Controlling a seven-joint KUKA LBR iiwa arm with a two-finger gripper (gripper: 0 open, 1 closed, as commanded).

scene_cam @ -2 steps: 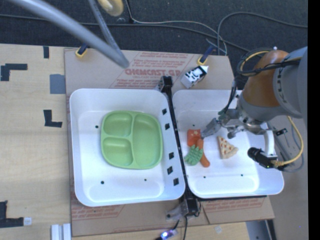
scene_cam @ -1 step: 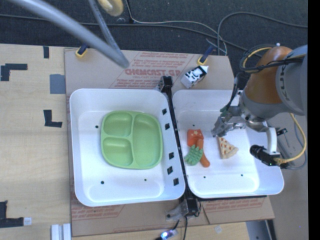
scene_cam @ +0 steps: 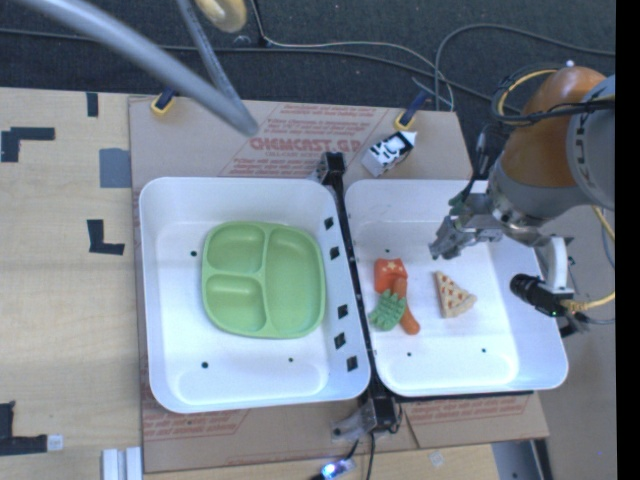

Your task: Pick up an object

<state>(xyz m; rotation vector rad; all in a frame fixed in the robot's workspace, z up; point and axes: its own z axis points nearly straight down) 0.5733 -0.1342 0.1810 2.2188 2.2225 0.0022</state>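
Observation:
The right bin (scene_cam: 500, 368) holds a red and orange toy piece (scene_cam: 391, 276), a green leafy toy with an orange tip (scene_cam: 392, 313) just below it, and a tan pizza-slice toy (scene_cam: 453, 295) to their right. My gripper (scene_cam: 447, 245) hangs over the right bin's upper middle, above and slightly left of the pizza slice and right of the red piece. Nothing shows between its fingers. In the left bin (scene_cam: 175, 368) lies a green divided plate (scene_cam: 264, 278).
A black divider with clips (scene_cam: 345, 268) runs between the two bins. A small black-and-white object (scene_cam: 388, 151) sits on the cardboard behind the right bin. Cables trail across the dark floor at the back. A black fitting (scene_cam: 533, 292) juts from the arm over the bin's right side.

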